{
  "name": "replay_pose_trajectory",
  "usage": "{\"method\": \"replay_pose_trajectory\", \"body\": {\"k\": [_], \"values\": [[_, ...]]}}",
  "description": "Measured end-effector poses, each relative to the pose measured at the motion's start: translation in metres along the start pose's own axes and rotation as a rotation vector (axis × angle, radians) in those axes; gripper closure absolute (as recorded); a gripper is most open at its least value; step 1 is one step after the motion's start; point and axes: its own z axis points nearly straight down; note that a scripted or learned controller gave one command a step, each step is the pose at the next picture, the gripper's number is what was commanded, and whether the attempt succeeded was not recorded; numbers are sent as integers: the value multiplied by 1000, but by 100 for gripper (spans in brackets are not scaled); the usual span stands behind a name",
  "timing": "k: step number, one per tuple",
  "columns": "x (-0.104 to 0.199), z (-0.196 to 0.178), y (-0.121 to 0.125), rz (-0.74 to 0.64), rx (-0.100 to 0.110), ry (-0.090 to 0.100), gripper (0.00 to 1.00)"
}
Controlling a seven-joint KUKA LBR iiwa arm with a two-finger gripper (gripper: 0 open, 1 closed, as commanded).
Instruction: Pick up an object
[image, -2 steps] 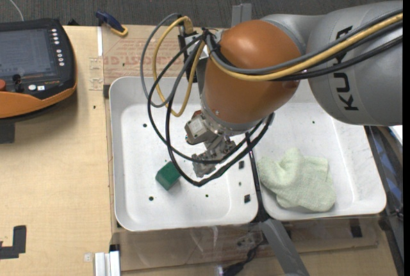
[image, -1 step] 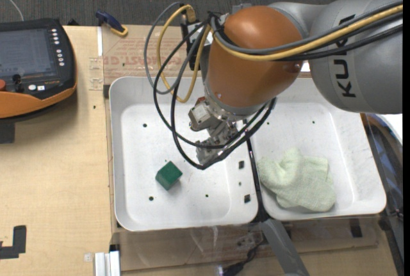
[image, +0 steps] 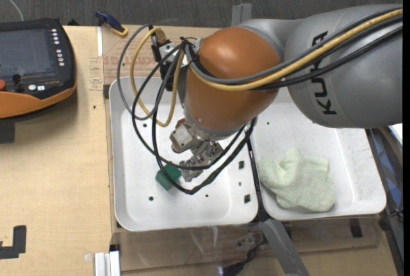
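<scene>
The pincer (image: 192, 162) is seen low over the left bin (image: 128, 204), hung under the orange wrist band of the arm (image: 333, 70), which reaches in from the right. A small green object (image: 168, 176) lies on the floor of the left bin, just beside and lower-left of the pincer tip, apparently touching or nearly touching it; whether it sits between the fingers cannot be told, since cables and the wrist body block the view. The state of the pincer cannot be told from this angle, and no grasp is confirmed. A pale green cloth (image: 300, 182) is bunched in the right bin (image: 365, 159), well apart from the pincer. A teach pendant (image: 32, 66) rests on the tabletop (image: 51, 172) at far left. The step in hand is judged to be the approach or closing on the green object. To do it well, the pincer should be centred over the object rather than left to one side of it, lowered until the tips straddle it close to the bin floor, and closed squarely so the small piece is not nudged away or pinched by an edge. The lift should be kept straight up and slow. Loose cables should be kept from snagging the bin wall.
</scene>
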Motion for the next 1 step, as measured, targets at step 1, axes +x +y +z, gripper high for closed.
{"method": "replay_pose_trajectory", "body": {"k": [1], "values": [[36,48,-15,-321,0,0,100]]}}
